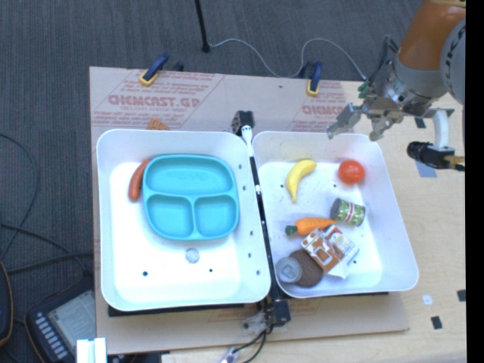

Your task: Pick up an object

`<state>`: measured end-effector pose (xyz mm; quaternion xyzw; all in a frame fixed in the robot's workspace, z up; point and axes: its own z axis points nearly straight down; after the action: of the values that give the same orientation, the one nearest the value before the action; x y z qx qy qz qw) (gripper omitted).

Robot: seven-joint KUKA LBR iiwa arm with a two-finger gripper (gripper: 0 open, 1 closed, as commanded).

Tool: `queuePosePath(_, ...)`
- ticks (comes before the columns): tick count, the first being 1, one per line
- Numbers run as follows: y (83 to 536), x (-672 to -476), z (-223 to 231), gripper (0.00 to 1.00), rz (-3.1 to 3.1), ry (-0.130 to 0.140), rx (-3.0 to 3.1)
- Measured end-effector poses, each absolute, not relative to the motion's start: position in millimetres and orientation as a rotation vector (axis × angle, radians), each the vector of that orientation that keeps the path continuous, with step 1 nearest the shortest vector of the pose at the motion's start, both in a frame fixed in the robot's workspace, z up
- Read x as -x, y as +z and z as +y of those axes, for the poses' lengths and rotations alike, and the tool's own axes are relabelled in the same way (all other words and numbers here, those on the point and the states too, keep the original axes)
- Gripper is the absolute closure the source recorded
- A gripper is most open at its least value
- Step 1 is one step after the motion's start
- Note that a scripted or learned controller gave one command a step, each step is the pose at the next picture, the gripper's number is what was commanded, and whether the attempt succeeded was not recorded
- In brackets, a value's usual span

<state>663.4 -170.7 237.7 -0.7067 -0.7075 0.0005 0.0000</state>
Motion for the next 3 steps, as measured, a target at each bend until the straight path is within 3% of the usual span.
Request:
queuePosePath(1, 113, -637.1, -196, 0.00, -2.224, 0.000, 2.222)
queuePosePath(2, 88, -596.1, -171, 0.00, -2.227, -0.003, 2.227)
queuePosePath(3, 98, -596.7, -172, 1.00, -2.227, -0.004, 2.229)
